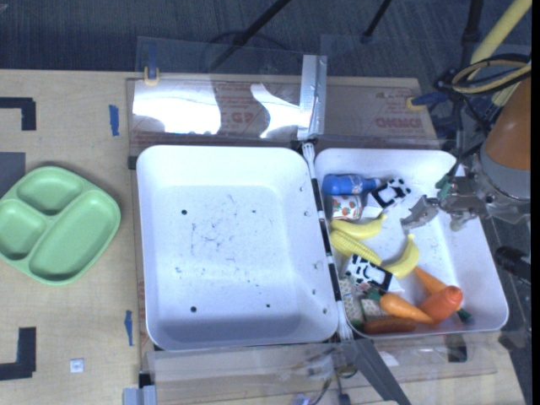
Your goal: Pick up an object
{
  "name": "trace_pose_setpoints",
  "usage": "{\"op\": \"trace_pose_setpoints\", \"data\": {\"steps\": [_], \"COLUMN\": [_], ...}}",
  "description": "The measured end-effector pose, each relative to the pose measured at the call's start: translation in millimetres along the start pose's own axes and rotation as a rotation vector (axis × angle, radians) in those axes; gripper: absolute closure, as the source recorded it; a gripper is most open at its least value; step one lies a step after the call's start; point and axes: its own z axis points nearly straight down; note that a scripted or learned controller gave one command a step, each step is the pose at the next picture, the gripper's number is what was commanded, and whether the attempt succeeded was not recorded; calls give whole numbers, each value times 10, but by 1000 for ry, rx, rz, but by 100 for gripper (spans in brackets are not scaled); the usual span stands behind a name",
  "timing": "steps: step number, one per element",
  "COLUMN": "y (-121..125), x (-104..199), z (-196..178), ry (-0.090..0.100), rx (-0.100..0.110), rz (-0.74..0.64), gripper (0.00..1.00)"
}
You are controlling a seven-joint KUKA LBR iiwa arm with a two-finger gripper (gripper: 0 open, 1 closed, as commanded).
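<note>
Two white bins sit on the bench, with one green divided plate. The right bin holds two bananas and two carrots.

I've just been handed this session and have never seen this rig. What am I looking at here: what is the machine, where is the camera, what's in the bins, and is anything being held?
One fixed camera looks down at a slant on a wooden bench. The robot arm, grey with an orange band, reaches in from the right side of the picture. Its gripper is above the right bin; I see nothing between its fingers, so nothing appears to be held.

The right bin holds a jumble of small items: two bananas, carrots, a blue container and some black-and-white pieces. The left bin sits beside it. Off to the left on the bench lies a green divided plate.
</note>
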Motion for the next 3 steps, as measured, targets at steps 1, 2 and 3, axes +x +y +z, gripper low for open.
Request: {"op": "trace_pose_setpoints", "data": {"steps": [1, 2, 3], "y": [348, 148, 172], "x": [-94, 87, 72], "z": [1094, 1186, 1063], "ry": [-1, -3, -6], "rx": [-1, -8, -17], "rz": [78, -43, -40], "gripper": [0, 0, 100]}}
